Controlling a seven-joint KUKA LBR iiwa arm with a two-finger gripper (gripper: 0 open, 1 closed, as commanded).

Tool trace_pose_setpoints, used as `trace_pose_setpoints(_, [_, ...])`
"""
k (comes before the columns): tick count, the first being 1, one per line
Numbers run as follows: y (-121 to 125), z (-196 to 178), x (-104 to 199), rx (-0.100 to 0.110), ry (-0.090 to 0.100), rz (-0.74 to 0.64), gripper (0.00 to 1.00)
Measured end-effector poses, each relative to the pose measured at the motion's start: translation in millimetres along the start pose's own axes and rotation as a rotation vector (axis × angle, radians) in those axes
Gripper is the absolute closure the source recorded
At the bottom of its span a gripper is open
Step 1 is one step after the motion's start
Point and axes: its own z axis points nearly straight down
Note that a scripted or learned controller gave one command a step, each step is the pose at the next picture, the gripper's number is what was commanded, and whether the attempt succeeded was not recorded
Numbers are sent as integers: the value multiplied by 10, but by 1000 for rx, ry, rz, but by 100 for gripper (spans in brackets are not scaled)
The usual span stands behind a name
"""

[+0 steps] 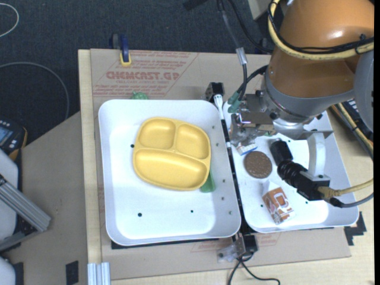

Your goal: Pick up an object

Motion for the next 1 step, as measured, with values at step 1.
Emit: trace_pose_setpoints(1, [-50, 1221, 654, 25, -3, -12, 100])
